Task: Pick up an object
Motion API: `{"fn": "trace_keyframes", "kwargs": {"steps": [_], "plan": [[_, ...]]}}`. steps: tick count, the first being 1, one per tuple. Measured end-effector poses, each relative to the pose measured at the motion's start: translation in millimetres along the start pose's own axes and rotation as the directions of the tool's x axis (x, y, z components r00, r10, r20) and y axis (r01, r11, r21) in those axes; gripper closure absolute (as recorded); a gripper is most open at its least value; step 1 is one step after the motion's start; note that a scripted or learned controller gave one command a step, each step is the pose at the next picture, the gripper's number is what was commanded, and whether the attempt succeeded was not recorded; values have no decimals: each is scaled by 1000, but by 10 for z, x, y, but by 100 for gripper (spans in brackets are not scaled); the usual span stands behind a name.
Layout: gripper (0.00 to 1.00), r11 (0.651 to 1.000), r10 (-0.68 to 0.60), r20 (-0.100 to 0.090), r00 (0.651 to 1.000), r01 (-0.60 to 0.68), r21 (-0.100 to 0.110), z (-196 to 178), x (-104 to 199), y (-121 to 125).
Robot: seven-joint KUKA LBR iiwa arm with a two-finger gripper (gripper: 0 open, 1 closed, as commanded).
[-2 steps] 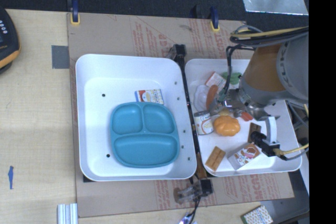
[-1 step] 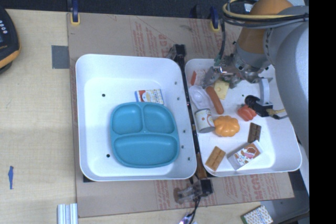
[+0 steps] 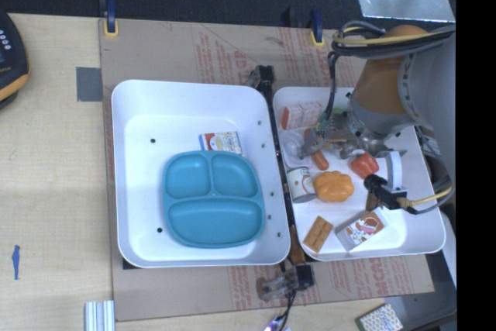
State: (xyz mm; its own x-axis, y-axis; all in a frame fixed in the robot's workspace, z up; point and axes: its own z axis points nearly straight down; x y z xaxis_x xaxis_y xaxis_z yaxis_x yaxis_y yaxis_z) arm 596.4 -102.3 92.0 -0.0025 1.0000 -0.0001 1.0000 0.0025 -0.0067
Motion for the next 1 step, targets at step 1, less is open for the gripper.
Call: {"fn": "trace_keyframes", "kwargs": {"steps": [1], "plan": [[100, 1000, -2, 1, 1000, 2, -2, -109, -9, 16]]}}
